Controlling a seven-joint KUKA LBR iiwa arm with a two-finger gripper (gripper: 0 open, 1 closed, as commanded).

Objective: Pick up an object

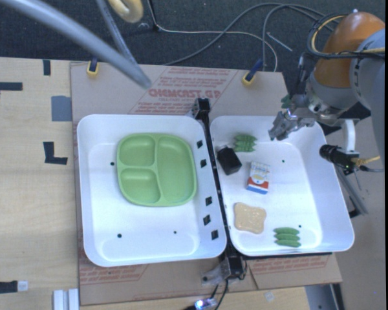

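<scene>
The right bin holds a small white carton with a red and blue label, a black block, a leafy green piece, a tan slice of toast and a pair of green pea pods. My gripper hangs over the bin's far right corner, above and to the right of the leafy green piece. Nothing shows between its fingers.
The left bin holds a green divided plate. A black divider runs between the two bins. Cables lie behind the bins, and the orange-banded arm stands at the upper right.
</scene>
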